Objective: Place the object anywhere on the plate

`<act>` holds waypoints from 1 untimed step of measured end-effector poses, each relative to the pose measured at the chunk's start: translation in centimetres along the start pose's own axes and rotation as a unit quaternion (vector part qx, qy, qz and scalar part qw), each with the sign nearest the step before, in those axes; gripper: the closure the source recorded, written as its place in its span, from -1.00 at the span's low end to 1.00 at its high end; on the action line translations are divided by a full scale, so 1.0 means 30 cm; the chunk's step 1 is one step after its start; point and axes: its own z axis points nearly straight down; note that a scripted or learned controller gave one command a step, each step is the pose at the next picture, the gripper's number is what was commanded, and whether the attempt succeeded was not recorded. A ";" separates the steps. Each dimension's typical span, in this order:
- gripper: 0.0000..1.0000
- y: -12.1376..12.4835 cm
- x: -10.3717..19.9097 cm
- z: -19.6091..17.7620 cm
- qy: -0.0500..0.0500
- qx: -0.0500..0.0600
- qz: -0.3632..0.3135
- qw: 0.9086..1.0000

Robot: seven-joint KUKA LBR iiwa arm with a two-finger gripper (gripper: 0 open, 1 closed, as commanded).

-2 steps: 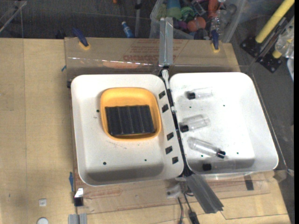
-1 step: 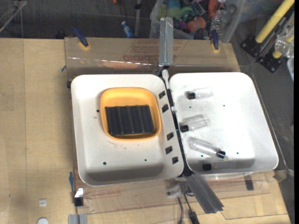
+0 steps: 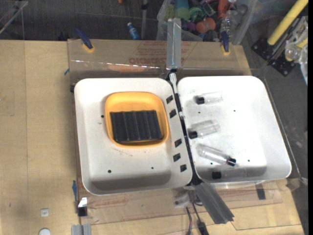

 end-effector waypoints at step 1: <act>1.00 -0.003 0.000 -0.042 -0.002 0.001 -0.151 0.988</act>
